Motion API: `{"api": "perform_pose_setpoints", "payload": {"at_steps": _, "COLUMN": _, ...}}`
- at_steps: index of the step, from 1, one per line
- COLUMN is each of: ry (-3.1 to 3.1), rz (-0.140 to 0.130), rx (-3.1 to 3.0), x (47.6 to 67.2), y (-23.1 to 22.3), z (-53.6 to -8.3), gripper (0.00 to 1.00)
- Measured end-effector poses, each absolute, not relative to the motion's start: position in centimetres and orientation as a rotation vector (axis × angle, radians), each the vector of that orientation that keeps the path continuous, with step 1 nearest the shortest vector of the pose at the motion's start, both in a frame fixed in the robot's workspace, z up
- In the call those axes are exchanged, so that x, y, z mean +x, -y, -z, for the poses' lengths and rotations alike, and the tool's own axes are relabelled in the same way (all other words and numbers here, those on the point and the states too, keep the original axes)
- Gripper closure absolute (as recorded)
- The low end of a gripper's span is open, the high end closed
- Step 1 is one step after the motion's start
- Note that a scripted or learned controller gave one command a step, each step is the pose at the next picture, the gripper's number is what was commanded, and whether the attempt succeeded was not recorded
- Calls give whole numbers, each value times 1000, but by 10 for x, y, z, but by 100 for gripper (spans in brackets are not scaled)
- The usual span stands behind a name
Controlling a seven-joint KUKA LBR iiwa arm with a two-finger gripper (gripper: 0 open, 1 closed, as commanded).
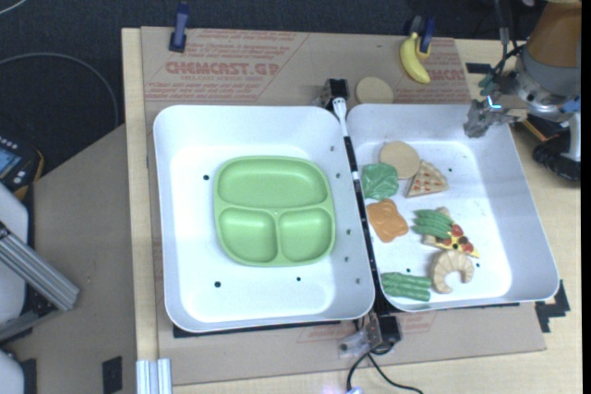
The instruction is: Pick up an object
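Note:
The right white bin [503,198] holds several toy foods: a tan round cookie [400,156], a pizza slice [426,180], a green leafy piece [379,180], an orange piece [387,220], a green-and-red piece [443,229], a croissant [452,269] and a green bean pod [405,286]. My gripper [481,117] hangs over the bin's far right corner, above and to the right of the pizza slice, with nothing visibly between its fingers.
The left white bin [185,198] holds a green divided plate [274,209]. A toy banana [415,59] and a tan disc [374,90] lie on the cardboard behind the bins. A blue clamp [178,26] sits at the back left.

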State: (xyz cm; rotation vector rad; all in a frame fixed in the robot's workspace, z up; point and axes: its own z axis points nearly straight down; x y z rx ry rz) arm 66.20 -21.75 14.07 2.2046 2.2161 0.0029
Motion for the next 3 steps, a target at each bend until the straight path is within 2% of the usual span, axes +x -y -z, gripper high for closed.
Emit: {"api": "perform_pose_setpoints", "payload": {"at_steps": 3, "ry": -2211, "rz": -5, "rx": 2194, "x": 664, "y": 218, "z": -173, "gripper": 100}}
